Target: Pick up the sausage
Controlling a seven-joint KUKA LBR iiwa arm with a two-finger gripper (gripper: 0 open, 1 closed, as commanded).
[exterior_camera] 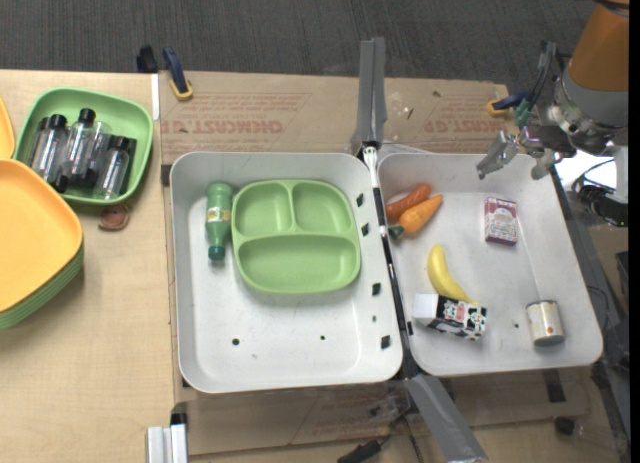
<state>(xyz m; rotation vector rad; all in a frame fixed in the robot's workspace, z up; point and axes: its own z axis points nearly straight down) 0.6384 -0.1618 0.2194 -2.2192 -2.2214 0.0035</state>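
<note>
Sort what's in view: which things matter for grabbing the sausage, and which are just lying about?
For the job:
sausage
claw
right bin

Lying about:
carrot
banana
pink box
milk carton
can
green bottle
green divided plate

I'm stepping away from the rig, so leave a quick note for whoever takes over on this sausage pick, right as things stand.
Hand: open, holding nothing, above the right bin's far right corner.
Sausage: lying in the right bin's far left corner, against the carrot, well apart from the hand.
Done: nothing visible; the sausage lies ungrasped.
Left: move across to it, descend, close on it, lift. The carrot alongside may crowd the grasp.
</note>
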